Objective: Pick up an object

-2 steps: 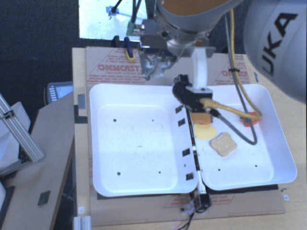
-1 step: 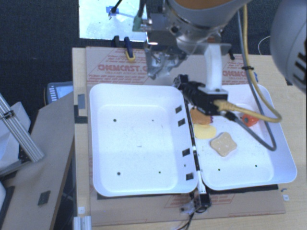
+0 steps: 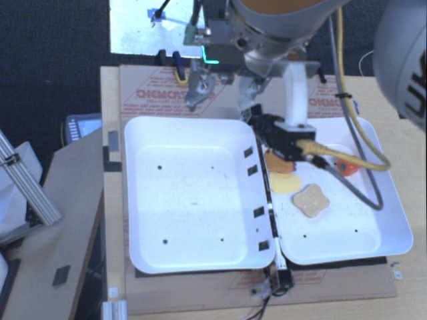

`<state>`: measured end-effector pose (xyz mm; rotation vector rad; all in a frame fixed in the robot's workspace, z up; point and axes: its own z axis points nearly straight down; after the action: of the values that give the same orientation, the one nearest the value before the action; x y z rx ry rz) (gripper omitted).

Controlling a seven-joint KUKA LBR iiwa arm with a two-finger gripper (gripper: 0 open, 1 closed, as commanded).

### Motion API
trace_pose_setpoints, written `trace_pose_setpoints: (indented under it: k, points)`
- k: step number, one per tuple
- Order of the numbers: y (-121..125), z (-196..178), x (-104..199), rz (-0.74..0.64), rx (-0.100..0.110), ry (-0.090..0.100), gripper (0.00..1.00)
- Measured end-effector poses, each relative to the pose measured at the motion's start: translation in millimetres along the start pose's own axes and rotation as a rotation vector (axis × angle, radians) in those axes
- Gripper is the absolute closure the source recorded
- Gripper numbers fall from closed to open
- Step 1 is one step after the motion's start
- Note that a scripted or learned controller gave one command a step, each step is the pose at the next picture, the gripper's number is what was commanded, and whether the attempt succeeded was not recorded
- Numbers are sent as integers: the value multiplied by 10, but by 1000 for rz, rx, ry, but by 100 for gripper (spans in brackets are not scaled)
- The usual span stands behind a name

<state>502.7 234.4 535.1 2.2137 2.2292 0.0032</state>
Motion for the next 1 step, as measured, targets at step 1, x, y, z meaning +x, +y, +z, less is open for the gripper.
trace_pose_setpoints:
  k: [1]
  points:
    - [0,0,0,0,0,0,0]
